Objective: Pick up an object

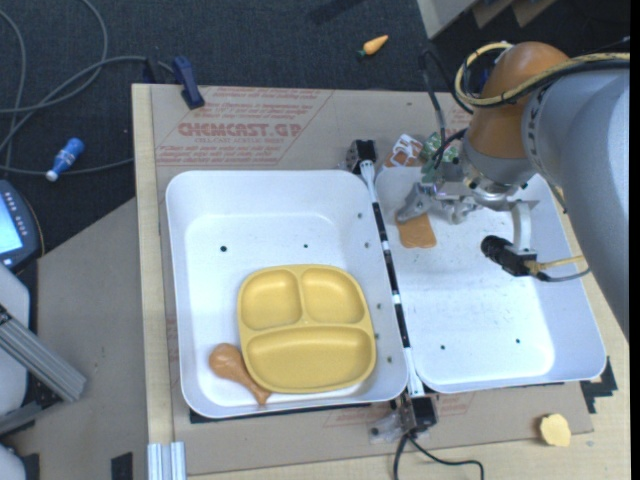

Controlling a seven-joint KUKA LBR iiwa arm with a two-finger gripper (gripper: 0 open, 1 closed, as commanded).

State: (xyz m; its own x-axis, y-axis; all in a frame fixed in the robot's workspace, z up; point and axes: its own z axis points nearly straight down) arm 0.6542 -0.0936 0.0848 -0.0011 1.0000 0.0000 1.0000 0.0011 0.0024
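In the camera view I am looking down on two white bins side by side. The left bin (190,208) is holding a yellow divided plate (304,326), and a tan drumstick-shaped toy (234,367) is lying against the plate's lower left corner, partly under its rim. The arm (560,108) is reaching in from the right and is hanging over the upper left part of the right bin (480,338).

The gripper (425,208) is sitting low at that corner, just above a small flat orange-brown piece (418,232) that is lying near the wall between the bins. I cannot tell the state of the tool — the wrist and the cables are covering it from this angle.

For the task, I am judging that the approach is done, because the gripper is already standing at the piece. I cannot see the piece between anything; it seems to be resting on the bin floor. So the grasp itself and the lift are remaining — I am not counting anything as picked up at this moment.
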